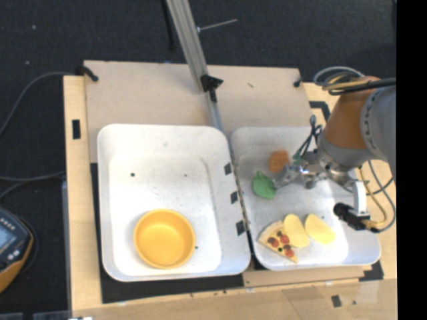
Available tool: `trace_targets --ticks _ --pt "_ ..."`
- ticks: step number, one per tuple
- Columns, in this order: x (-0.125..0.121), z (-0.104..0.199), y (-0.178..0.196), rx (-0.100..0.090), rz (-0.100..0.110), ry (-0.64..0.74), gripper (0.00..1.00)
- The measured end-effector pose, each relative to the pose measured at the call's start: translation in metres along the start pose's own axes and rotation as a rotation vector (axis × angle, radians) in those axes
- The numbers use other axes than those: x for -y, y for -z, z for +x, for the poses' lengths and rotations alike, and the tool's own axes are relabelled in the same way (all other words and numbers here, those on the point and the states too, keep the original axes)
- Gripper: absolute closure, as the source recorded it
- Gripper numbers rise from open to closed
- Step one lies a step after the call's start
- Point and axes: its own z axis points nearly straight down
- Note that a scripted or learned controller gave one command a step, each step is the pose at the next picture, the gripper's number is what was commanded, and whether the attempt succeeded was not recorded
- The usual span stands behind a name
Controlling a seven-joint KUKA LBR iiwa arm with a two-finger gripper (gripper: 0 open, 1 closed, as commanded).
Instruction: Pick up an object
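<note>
Camera view places the two-finger metal gripper (288,174) low inside the right-hand shallow white bin (257,142), reaching toward that bin's left half. Whether it is open or closed cannot be told at this resolution; nothing is visibly held.

Just beside its tip, to the left, lies a small green rounded soft-looking object (264,185). A small orange rounded object (279,159) sits just above the tip. Further toward the bin's near edge lie two pale yellow oval pieces (309,229), touching or nearly so, with a toy pizza slice with red dots (279,242) beside them.

The grey arm with its orange band (352,127) enters from the right. The left-hand shallow white bin (117,142) holds a yellow plastic bowl (164,238), well apart from the gripper.

Judgement: the approach step is in hand, with the green object the likeliest target. The next move calls for closing squarely around it, then lifting straight up.

No brand, label or legible writing is found.
</note>
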Motion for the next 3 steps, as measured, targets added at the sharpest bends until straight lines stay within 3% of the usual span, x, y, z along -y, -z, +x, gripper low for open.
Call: trace_targets --ticks 1,3 --pt "-0.001 -0.001 0.011 -0.001 -0.003 -0.004 1.0" --pt "0.0 0.0 0.131 0.0 -0.003 0.005 1.0"
